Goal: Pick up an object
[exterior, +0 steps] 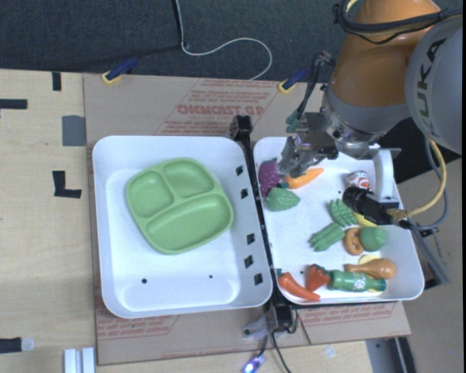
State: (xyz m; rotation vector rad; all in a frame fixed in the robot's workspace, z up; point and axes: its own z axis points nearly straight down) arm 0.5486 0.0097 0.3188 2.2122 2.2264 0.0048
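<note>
The grey arm (388, 53) with its orange band reaches in over the far edge of the right bin (291, 243). Its hand (299, 160) hangs low over that bin's far left corner. From this slant I cannot tell whether the hand is open or closed, and nothing can be seen held in it.

All the loose toys lie in the right bin. A purple toy (268, 176) sits against the bin's left wall just beside the hand. An orange carrot (309, 179) lies just under the hand, pointing toward the bin's right side. A green leafy piece (282, 200) lies just on the near side of those two, touching or almost touching the purple toy.

A small red and white can (359, 180) is further along the far side. In the middle lies a bunch of green pods (330, 230). Beside the pods, toward the right edge, are a brown ring (353, 242) and a round green fruit (374, 237).

Along the near edge, from the left corner, lie a thin orange-red pepper (293, 287), a red piece with a green top (317, 276), and a green bottle-like toy (357, 283). A tan drumstick shape (374, 268) lies just behind the bottle-like toy.

The left bin (113, 286) holds a green divided plate (179, 204), tilted a little and set toward the far side. Both bins stand on a cardboard sheet (210, 107) on the pale tabletop (31, 208).
</note>
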